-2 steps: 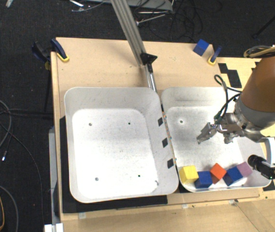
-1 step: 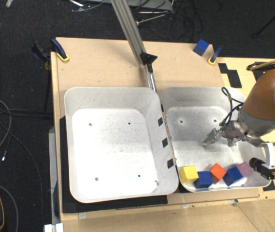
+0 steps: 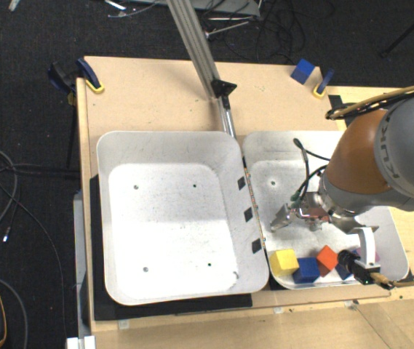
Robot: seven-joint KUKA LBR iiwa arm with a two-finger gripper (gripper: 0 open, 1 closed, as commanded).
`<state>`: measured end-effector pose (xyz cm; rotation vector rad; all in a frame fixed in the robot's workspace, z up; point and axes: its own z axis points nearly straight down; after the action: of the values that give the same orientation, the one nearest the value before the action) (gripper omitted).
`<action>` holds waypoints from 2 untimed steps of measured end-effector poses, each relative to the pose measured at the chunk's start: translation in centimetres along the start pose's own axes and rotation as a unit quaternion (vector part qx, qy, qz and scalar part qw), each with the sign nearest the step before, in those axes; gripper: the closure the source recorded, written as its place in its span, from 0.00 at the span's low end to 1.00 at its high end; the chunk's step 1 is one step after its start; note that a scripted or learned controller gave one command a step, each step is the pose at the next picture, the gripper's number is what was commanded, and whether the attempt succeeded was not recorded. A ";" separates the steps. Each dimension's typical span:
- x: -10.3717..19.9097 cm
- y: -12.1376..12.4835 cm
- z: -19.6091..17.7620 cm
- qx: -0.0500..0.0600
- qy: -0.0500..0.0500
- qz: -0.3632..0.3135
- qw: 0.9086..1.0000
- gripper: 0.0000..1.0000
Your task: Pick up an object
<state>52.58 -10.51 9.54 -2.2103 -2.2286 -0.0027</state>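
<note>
Blocks, yellow (image 3: 284,259), blue (image 3: 308,269) and orange (image 3: 327,258), lie along the right bin's (image 3: 265,155) near wall, just below my jaws (image 3: 283,217). I see the jaws spread open, holding nothing, above bare bin floor. Left bin (image 3: 112,195) adjoins on the counter (image 3: 148,93).

claw (image 3: 285,217) above right bin (image 3: 265,158) | yellow block (image 3: 284,260), blue block (image 3: 307,270), orange block (image 3: 327,259) near front wall
</note>
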 end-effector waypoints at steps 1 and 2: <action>-0.5 0.0 0.0 -0.001 -0.001 0.004 1.000 0.00; -1.8 4.6 -4.1 -0.004 -0.003 0.002 1.000 0.00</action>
<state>57.21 -12.25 13.64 -2.2225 -2.2306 -0.0054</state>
